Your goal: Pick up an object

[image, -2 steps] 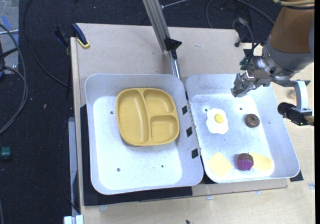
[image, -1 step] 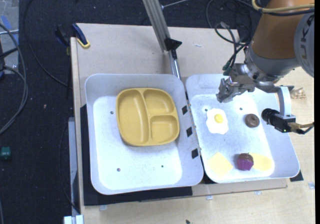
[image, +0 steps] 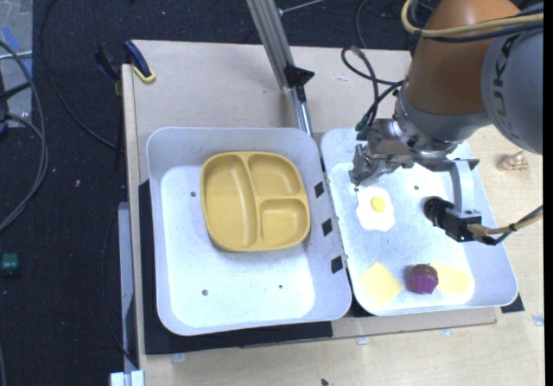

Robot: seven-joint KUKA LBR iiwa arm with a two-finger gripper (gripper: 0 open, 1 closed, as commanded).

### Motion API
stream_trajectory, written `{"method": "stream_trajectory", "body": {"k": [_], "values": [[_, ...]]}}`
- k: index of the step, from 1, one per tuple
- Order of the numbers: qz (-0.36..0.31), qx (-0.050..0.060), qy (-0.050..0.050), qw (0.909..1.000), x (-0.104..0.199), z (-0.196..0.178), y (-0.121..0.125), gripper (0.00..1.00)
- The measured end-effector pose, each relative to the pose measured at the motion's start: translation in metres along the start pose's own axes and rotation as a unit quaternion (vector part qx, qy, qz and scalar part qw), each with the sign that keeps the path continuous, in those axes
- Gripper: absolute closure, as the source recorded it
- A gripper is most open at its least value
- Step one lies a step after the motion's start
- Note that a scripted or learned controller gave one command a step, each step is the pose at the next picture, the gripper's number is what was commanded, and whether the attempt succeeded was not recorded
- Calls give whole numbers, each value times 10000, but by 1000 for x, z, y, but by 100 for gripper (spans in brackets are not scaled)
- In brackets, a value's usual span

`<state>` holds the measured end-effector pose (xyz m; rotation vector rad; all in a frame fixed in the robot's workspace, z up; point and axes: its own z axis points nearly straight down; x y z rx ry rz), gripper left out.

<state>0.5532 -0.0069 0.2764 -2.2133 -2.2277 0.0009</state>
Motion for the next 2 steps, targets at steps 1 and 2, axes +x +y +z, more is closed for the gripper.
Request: {"method": "stream_trajectory", "body": {"k": [1,2], "values": [[-4,12,1,10000,56,20,-19,100],[6,11,-3,10000,102,33,-49,100]]}}
